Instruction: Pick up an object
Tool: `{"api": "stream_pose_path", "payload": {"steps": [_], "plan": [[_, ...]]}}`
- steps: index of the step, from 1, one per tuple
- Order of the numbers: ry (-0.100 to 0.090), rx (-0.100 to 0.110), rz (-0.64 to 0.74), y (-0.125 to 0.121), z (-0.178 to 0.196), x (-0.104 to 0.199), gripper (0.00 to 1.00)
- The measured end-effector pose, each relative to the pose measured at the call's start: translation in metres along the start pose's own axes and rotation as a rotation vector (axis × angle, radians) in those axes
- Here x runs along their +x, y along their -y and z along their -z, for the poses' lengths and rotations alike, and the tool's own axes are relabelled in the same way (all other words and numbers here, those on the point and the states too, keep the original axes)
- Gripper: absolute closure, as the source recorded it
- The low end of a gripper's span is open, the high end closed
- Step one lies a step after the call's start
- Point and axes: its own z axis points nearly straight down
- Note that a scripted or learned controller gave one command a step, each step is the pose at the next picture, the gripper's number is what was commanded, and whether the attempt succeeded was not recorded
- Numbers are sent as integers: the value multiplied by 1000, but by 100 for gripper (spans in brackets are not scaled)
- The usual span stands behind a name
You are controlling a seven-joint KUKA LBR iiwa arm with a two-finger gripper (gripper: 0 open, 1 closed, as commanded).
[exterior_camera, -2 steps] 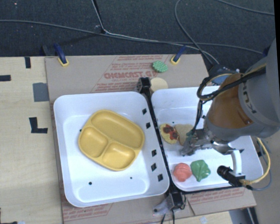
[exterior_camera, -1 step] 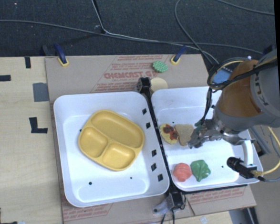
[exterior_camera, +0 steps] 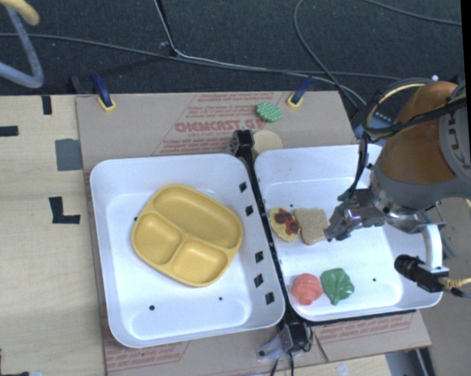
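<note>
Toast slice (exterior_camera: 311, 226) lies upright in view beside gripper (exterior_camera: 335, 231)

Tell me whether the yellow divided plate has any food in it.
Empty. The yellow plate lies flat in the left bin, all three compartments showing bare yellow.

Two bins sit side by side on the worktop (exterior_camera: 30, 238), meeting at a shared divider. The left bin (exterior_camera: 119, 312) holds a compartment tray (exterior_camera: 187, 234), lying near its middle. In the right bin (exterior_camera: 298, 167), a flat slab (exterior_camera: 312, 225) lies by the divider with a small round piece (exterior_camera: 285, 224) touching its left side. Near the front edge, a ball (exterior_camera: 306, 288) and a leafy piece (exterior_camera: 336, 285) lie touching, ball on the left. The gripper (exterior_camera: 336, 229) is just right of the slab.
</note>
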Motion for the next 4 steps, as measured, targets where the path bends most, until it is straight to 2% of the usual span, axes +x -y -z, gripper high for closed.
{"api": "stream_pose_path", "payload": {"steps": [1,4], "plan": [[1,-2,0,-2,63,-1,100],[0,6,4,-16,23,155,100]]}}
